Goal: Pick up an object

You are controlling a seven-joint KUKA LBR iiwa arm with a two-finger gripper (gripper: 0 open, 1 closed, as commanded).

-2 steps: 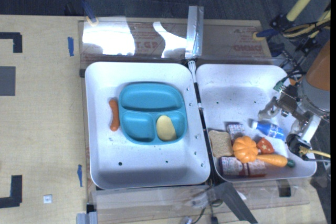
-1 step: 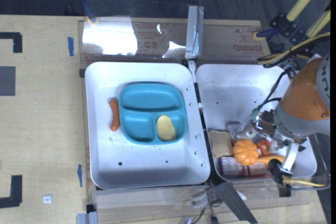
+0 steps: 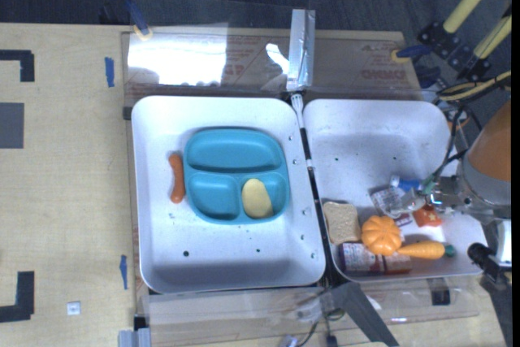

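Observation:
In the right bin (image 3: 366, 130), several items lie bunched near the front. They are a tan bread slice (image 3: 341, 220), an orange pumpkin (image 3: 381, 233), a carrot (image 3: 421, 249), a labelled can on its side (image 3: 361, 259), a crinkled silver wrapper (image 3: 393, 197) and a red-and-white item (image 3: 428, 219). My gripper (image 3: 429, 194) reaches in from the right and hangs low over the wrapper and the red-and-white item. The arm's orange band (image 3: 494, 149) sits at the right edge. The left bin (image 3: 154, 175) holds a blue divided plate (image 3: 231, 154) with a yellow lemon-like piece (image 3: 257, 197) in it, and an orange sausage (image 3: 176, 177) beside it.
A clear plastic wall (image 3: 211, 53) and a metal post (image 3: 301, 49) stand behind the bins. Yellow bars and cables (image 3: 471, 4) occupy the far right. The wooden bench (image 3: 57, 199) extends left. The back half of the right bin is bare.

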